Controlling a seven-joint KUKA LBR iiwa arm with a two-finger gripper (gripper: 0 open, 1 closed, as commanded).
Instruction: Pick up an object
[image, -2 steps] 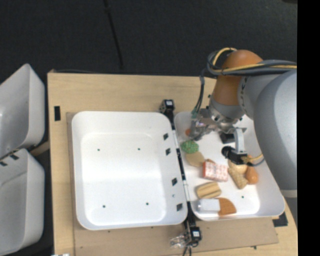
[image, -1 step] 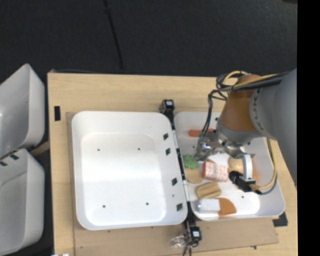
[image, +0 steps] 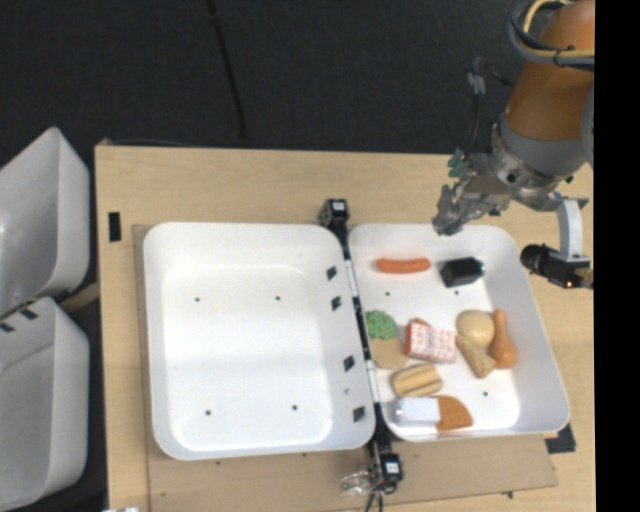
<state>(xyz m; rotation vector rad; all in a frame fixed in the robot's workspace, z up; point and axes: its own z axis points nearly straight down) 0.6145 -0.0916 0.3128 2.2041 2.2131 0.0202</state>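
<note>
A wooden desk (image: 120, 330) carried two shallow white bins side by side, seen from above at a slant. The left bin (image: 245, 335) showed a bare white floor. The right bin (image: 530, 330) held a scatter of small things. Near its far edge lay a red sausage (image: 403, 265), with a small black block (image: 462, 271) just beside it to the right. Lower down sat a green piece (image: 380, 324), a red-and-white packet (image: 431, 342), a beige lump (image: 477, 340) touching an orange carrot shape (image: 503, 340), a bread roll (image: 417, 380), and a white-and-orange piece (image: 437, 412) at the near edge. The grey arm with its orange band (image: 545, 95) reached in from the right. Its tool (image: 452, 216) hung above the right bin's far edge, near the black block but apart from it, holding nothing visible; whether it was open or closed could not be told.
</note>
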